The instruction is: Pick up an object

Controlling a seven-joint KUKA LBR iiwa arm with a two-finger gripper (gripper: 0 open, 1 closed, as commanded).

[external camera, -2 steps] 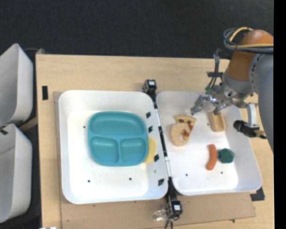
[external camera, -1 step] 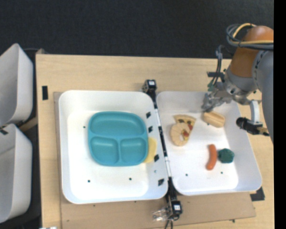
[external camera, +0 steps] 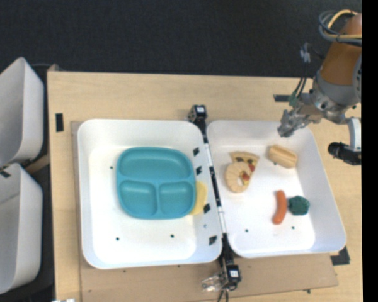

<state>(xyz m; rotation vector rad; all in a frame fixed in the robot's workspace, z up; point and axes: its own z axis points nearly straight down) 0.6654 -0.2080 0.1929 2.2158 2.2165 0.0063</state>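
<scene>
Two shallow white bins with rounded corners and smooth, plastic-looking walls sit side by side on a pale wooden tabletop (external camera: 63, 187), joined along the middle by a row of small black clips.

The left bin (external camera: 101, 231) carries a teal divided plate (external camera: 155, 182), a rounded rectangle with one long compartment across the top and two smaller ones below; its surface looks matte and moulded. A thin yellow piece (external camera: 201, 197) pokes out from under the plate's right edge, shape unclear.

The right bin (external camera: 315, 231) holds four small food-like objects, well apart from each other. A tan pizza slice (external camera: 240, 170) lies toward the bin's left side, wedge-shaped with a puffy crust end and reddish dots on top. To its right, near the far wall, rests a bread roll (external camera: 282, 156), oblong and light brown with a smooth skin. Lower down, an orange sausage (external camera: 280, 207), slim and slightly curved, lies nearly upright in the view; just beside it on the right sits a dark green lump (external camera: 298, 205) with a bumpy outline.

The grey arm with its orange band enters from the upper right. Its gripper (external camera: 288, 126) hangs over the far edge of the right bin, above and just beyond the bread roll, with nothing seen between its fingers; whether they stand wide or narrow cannot be told.
</scene>
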